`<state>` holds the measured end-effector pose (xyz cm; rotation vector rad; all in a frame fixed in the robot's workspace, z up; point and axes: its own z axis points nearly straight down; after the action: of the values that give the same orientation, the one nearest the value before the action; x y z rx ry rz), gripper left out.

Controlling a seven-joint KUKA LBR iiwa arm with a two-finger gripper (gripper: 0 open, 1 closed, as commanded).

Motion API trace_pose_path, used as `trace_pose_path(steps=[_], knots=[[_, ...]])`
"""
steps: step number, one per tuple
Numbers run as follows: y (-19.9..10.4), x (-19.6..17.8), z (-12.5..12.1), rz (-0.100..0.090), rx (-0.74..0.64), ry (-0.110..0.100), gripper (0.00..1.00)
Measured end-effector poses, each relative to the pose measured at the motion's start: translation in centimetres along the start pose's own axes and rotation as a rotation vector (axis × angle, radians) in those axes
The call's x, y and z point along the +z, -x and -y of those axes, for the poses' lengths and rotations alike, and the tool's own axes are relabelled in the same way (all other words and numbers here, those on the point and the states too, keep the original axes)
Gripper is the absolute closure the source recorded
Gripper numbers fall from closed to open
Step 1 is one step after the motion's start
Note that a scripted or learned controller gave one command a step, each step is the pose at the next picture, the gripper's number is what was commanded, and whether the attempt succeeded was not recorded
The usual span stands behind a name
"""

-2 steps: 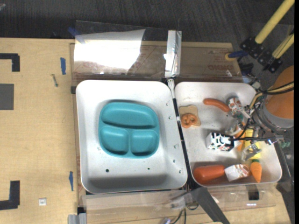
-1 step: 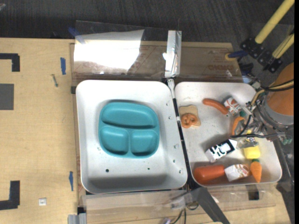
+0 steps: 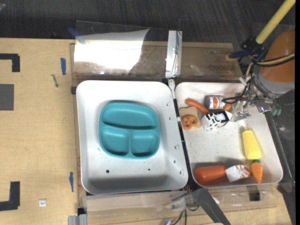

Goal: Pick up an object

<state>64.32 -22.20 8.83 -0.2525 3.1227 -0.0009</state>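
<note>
A: Where is the gripper (image 3: 243, 108)?

B: Low over the far right corner of the right bin (image 3: 225, 165), under the grey arm (image 3: 276, 74) with its orange band. The metal and cables there blur together, so I cannot tell how it stands, and I see nothing plainly held in it.

A: What lies closest to it?

B: Just to its left, 3 things crowd together: a small can (image 3: 213, 101) with a red and white label, a white die with black spots (image 3: 216, 120), and a long orange sausage-shaped piece (image 3: 197, 105) that runs slantwise further left. The can and the die look to be touching. Whether the gripper touches the die, I cannot say.

A: And past those?

B: An orange pretzel-like toy (image 3: 190, 121) lies left of the die, near the wall between the 2 bins.

A: Anything on the near side of the gripper?

B: A yellow block (image 3: 251, 144), upright in the view, sits just below it. Below that, along the near wall, a small carrot (image 3: 257, 171), a white packet with red print (image 3: 238, 172) and a red-orange sausage (image 3: 209, 173) lie in a row, each touching the next.

A: The other bin?

B: The left bin (image 3: 93, 97), well apart from the gripper, holds a teal tray with 3 compartments (image 3: 129, 129).
</note>
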Motion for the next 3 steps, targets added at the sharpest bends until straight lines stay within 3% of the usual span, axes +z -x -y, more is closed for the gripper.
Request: trace_pose_path(steps=[1, 2, 3], knots=[[3.2, -11.7, -2.1, 0.009, -0.155, -0.005, 1.0], [4.4, -15.1, -9.8, 0.006, -0.072, 0.0, 1.0], [4.9, -15.1, -13.6, -0.001, 0.001, 0.002, 1.0]])
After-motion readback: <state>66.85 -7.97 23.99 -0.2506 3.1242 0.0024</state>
